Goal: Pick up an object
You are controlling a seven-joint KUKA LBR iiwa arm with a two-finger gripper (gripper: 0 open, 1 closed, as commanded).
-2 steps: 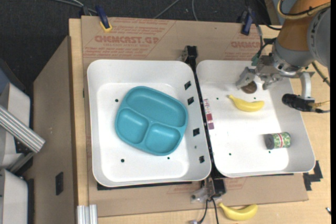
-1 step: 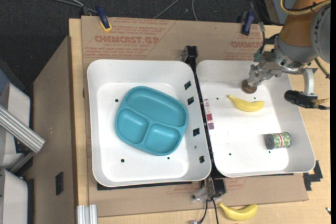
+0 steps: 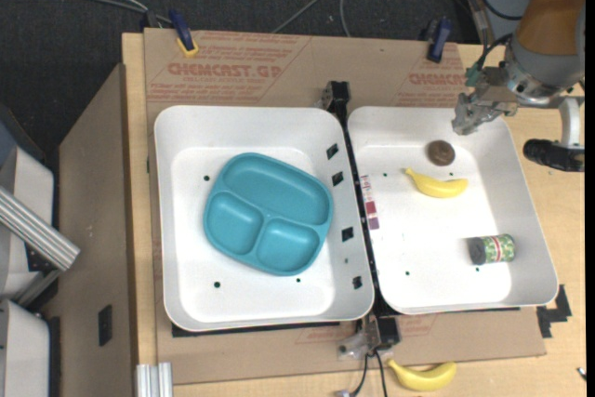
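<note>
In the right bin (image 3: 409, 284) lie a yellow banana (image 3: 435, 185), a small round brown object (image 3: 441, 152) just above it, and a green-labelled can (image 3: 491, 249) on its side near the front right. My gripper (image 3: 469, 119) hangs over the bin's back right corner, up and to the right of the brown object. Nothing shows between its fingers. The grey arm with its orange band (image 3: 548, 9) comes in from the upper right.
The left bin (image 3: 181, 153) holds a teal divided plate (image 3: 268, 212). A black divider with clips (image 3: 346, 200) runs between the bins. A second banana (image 3: 423, 375) lies on the bench below the bins. Blue clamps (image 3: 183, 34) hold the cardboard at the back.
</note>
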